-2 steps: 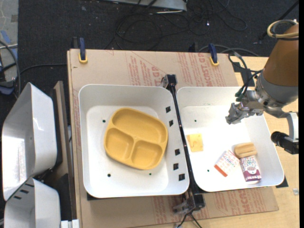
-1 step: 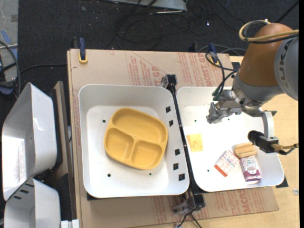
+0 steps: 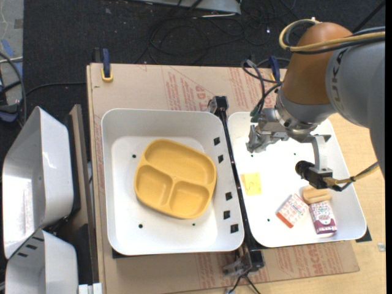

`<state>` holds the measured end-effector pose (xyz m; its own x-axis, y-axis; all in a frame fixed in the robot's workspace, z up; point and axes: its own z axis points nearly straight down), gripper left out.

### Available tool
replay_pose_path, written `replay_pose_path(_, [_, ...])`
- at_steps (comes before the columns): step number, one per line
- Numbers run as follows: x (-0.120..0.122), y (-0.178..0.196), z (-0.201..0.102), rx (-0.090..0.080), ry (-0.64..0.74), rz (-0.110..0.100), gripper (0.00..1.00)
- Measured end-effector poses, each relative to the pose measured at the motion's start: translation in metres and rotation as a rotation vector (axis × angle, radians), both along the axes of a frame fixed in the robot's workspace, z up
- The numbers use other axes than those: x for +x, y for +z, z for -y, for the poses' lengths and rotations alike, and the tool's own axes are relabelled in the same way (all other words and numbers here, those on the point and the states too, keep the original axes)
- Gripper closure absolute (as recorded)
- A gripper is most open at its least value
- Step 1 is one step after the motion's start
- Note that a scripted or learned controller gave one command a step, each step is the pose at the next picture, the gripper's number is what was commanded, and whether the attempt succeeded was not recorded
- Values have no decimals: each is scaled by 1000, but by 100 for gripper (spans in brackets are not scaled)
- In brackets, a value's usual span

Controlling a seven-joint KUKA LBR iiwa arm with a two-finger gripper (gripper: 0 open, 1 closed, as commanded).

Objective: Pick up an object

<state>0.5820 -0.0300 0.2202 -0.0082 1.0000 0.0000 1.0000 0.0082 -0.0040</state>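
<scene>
Gripper (image 3: 260, 141) low over right bin (image 3: 269, 225), upper left part, nothing seen between fingers; how far open, cannot tell. Yellow note (image 3: 252, 183), card (image 3: 292, 211), purple pack (image 3: 323, 218), tan block (image 3: 316, 195) below it. Yellow tray (image 3: 175, 178) in left bin (image 3: 116, 182).

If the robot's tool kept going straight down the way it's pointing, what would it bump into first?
Probably just the bare white floor of the right bin. The tool points down near the bin's upper left part, and the yellow note lies nearer the camera, likely off its line. Depth is hard to judge from one view.
</scene>
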Motion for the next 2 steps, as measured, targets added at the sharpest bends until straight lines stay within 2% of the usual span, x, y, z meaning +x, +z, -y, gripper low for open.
replay_pose_path(1, [12, -6, -61, 1, 2, 0, 100])
replay_pose_path(2, [22, 2, -102, 0, 0, 1, 100])
